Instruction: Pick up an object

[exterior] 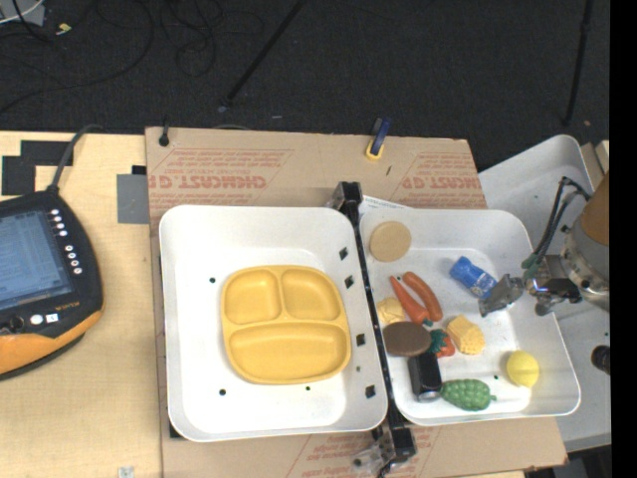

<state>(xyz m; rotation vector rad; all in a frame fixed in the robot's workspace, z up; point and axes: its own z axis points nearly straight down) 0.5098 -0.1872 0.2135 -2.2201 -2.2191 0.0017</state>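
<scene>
1. The hand [528, 294] sits at the right edge of the right bin [518, 222], low over its rim. It is small and blurred here, so whether it is released or clenched I cannot tell; nothing shows between its tips.
2. Just beside the hand, toward the bin's middle, lies the blue block [471, 275]. It is the nearest thing, and its long axis runs slantwise, from far-left to near-right.
3. Below the hand, toward the camera, are the corn [466, 335] and then the lemon [522, 368], both near and lying apart from each other.
4. Farther from the hand, past the blue block, the two sausages [415, 298] lie side by side, slanting the same way as the block. Touching their near end is a brown disc [406, 339], with a black block [425, 374] below it.
5. The green piece [466, 395] rests at the bin's near wall, left of the lemon. The tan disc [390, 240] lies well apart, near the far left corner.
6. Beyond the divider, the left bin [189, 267] holds a yellow tray [286, 324], well away from the hand.
7. Judged from this, the pick has not begun; the blue block is probably the easiest reach, calling for a short move inward and a closing across its narrow side.
</scene>
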